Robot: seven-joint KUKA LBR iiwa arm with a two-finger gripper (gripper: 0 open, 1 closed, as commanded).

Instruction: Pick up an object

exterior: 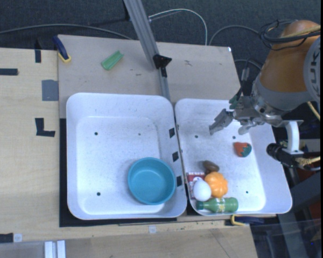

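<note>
Nearest, bottle (218, 204), egg (201, 190) and orange (216, 184) crowded in right bin's (269, 198) near corner. Tool (222, 122) hovering farther up, fingers spread, gripping nothing. Better to target lone red-green toy (242, 149): descend straight, straddle, then close.

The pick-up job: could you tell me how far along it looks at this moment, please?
Nothing looks done yet: the gripper hangs over the right bin with nothing between its fingers. In hand is only the approach. Left is the whole grasp and lift; the red-and-green toy lies nearest, with the orange ball, white egg and green bottle clustered at the bin's front edge.
</note>
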